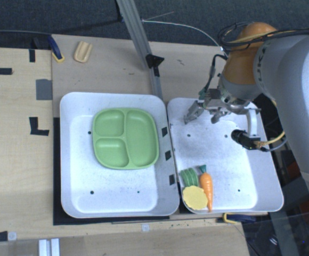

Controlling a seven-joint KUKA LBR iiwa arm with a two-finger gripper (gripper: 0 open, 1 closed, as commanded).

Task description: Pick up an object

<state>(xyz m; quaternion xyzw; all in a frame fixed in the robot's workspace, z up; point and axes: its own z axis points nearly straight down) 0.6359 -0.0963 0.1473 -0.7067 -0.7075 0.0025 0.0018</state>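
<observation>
Carrot [206, 190] and yellow disc [195, 198] lie at right bin's [261, 181] near edge. Gripper [203, 116] hovers over that bin's far end, fingers spread, holding nothing.

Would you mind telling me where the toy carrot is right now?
The toy carrot lies in the right bin, near its front-left corner, beside a yellow disc and a green toy.

Both white bins [117, 201] look like smooth matt plastic, speckled with dark scuffs. Green divided plate [125, 138]: plastic, soft sheen. Carrot [206, 188] and yellow disc [195, 198]: plastic-looking (toy finish). Bench top [16, 159]: pale wood grain, matt. Slanted pole [136, 25]: brushed metal.
</observation>
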